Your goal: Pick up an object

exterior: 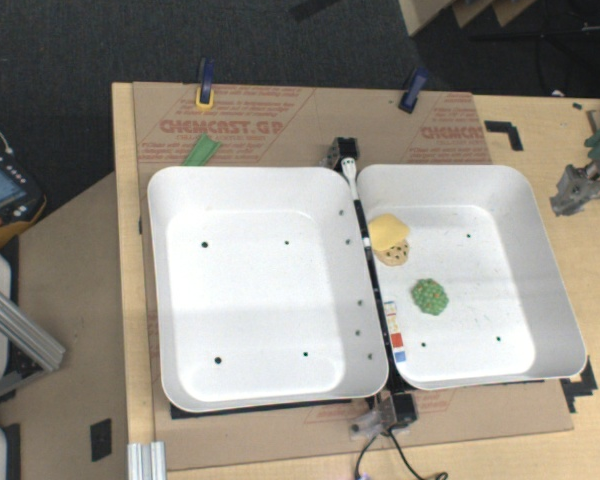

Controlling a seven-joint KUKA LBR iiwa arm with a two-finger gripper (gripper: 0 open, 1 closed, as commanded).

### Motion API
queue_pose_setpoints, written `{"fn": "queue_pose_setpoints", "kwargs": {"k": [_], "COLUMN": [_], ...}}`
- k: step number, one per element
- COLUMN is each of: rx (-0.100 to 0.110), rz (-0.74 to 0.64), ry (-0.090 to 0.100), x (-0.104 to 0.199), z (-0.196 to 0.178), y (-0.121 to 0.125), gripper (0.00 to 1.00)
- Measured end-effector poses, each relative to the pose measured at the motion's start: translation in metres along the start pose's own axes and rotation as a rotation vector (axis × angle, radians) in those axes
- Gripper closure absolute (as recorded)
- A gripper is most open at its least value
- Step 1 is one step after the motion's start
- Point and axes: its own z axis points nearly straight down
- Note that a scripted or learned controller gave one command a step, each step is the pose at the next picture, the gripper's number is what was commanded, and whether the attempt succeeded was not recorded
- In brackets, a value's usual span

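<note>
Two objects lie in the right bin [520,208]. A pale yellow rounded block with dark spots [389,239] rests near the bin's left wall. A small green knobbly ball [430,296] sits a little below and to the right of it. A grey jointed metal part that looks like the tip of my gripper [577,186] pokes in at the far right edge. It is over the bench beyond the right bin's upper right corner, well away from both objects.
The left bin [180,208] adjoins the right one along a black divider [365,243]. Both stand on a brown board held by blue clamps [206,83] at the back. A green strip [200,150] lies on the board above the left bin.
</note>
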Motion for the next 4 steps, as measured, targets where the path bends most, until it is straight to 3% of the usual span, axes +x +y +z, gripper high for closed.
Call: {"fn": "queue_pose_setpoints", "kwargs": {"k": [1, 2, 3, 4], "rx": [-0.009, -0.002, -0.006, -0.014], "rz": [0.008, 0.007, -0.004, -0.006], "ry": [-0.004, -0.001, 0.001, -0.003], "x": [-0.019, -0.023, 0.064, 0.165], "z": [-0.007, 0.089, 0.134, 0.135], "y": [-0.061, -0.072, -0.043, -0.009], "gripper": [1.00, 1.00, 1.00, 1.00]}}
